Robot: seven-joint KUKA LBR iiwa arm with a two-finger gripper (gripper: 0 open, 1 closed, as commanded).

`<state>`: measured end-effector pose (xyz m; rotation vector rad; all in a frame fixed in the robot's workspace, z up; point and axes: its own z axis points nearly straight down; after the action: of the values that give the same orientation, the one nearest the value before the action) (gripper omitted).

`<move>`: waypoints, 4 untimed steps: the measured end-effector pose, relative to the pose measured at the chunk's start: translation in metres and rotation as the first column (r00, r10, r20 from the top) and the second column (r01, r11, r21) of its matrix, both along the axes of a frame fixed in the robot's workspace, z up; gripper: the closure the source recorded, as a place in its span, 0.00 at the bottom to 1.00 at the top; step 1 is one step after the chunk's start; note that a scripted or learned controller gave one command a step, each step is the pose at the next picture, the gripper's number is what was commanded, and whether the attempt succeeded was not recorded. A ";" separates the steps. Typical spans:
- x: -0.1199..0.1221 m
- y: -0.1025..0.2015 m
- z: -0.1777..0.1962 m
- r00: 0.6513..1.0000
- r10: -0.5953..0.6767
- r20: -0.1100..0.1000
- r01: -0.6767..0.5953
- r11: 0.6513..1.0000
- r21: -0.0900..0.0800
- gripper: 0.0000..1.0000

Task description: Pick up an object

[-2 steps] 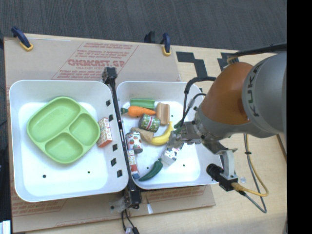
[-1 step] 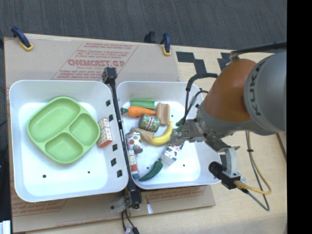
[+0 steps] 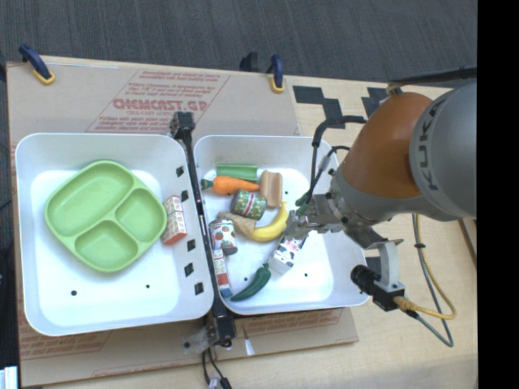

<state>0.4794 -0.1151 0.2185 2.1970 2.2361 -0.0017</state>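
Arm (image 3: 405, 156) bent low over right bin (image 3: 324, 286) (claw (image 3: 298, 221) state unclear) beside banana (image 3: 263, 229).

Bins (image 3: 49, 310): white. Divided plate (image 3: 105, 215): light green. Carrot (image 3: 235, 185): orange. Banana (image 3: 266, 229): yellow. Pepper (image 3: 253, 283): dark green. Can (image 3: 248, 205): green label, possibly with printed markings. Arm (image 3: 422, 156): grey with orange band. Cardboard sheet (image 3: 162, 96): tan, red lettering
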 end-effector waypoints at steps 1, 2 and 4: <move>0.000 0.000 0.000 1.000 0.001 0.000 -0.001 1.000 -0.001 0.00; 0.003 -0.011 -0.109 1.000 -0.011 0.015 0.011 1.000 -0.004 0.00; 0.009 0.007 -0.102 0.999 -0.011 0.040 0.012 1.000 -0.020 1.00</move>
<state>0.4883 -0.1080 0.1161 2.1796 2.1933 0.0183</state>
